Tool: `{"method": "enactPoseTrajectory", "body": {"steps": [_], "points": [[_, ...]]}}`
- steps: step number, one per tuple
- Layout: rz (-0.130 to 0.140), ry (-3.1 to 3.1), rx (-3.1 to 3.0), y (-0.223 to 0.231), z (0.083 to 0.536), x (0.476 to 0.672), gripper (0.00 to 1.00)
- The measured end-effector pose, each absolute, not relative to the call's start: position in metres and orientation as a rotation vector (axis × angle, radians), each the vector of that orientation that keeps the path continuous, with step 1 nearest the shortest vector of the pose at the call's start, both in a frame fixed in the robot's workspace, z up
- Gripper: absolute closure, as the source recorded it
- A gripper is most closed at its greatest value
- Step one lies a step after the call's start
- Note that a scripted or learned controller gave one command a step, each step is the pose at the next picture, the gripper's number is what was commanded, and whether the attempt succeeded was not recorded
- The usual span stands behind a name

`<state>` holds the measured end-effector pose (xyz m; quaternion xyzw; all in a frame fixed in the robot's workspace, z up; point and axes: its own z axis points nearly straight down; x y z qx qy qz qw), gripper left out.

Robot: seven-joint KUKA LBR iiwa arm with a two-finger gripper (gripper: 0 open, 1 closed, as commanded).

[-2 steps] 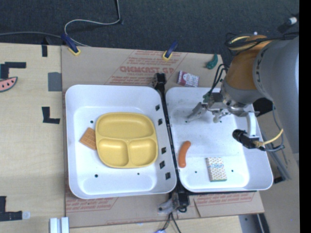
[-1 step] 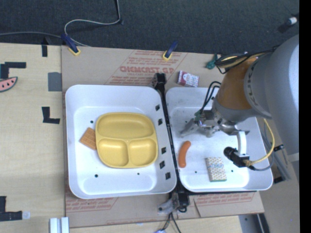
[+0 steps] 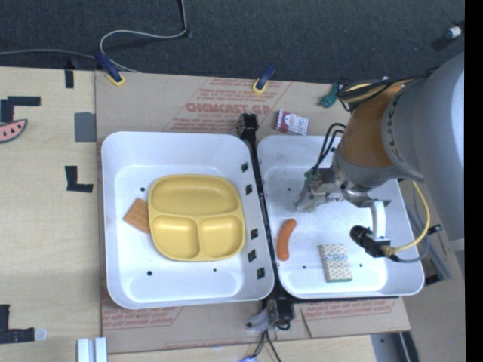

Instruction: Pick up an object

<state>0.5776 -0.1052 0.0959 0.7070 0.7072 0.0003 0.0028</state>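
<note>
You are looking down on a desk carrying two shallow white bins side by side on a sheet of printed cardboard.

In the right bin two loose things are lying. An orange sausage-shaped piece, slender with rounded ends, is resting near the bin's left wall, lengthwise and slightly tilted. A small rectangular card or packet with a pale printed face and tan edges is sitting close to the front of the bin, well apart from the sausage-shaped piece.

In the left bin a yellow divided plate with three compartments is taking up the middle, and a flat brown wafer-like piece is poking out from under its left edge.

The arm is reaching in from the right, its grey body and orange band hanging over the upper part of the right bin. The tool is pointing down and to the left, sitting low over the bin floor above the orange piece, apart from it. You cannot tell how wide the tool is standing; its tip is too small and cluttered to read. Nothing is visibly gripped in it.

Behind the bins, a small red and white packet is lying on the cardboard.
</note>
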Motion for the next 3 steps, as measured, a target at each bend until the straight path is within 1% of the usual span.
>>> {"method": "enactPoseTrajectory", "body": {"steps": [1, 2, 3], "points": [[0.001, 2.219, 2.216, -0.105, 0.096, 0.578, 0.00], [0.004, 2.218, 2.216, -0.097, 0.087, 0.549, 0.00], [0.004, 2.216, 2.216, -0.098, 0.096, 0.549, 1.00]]}}
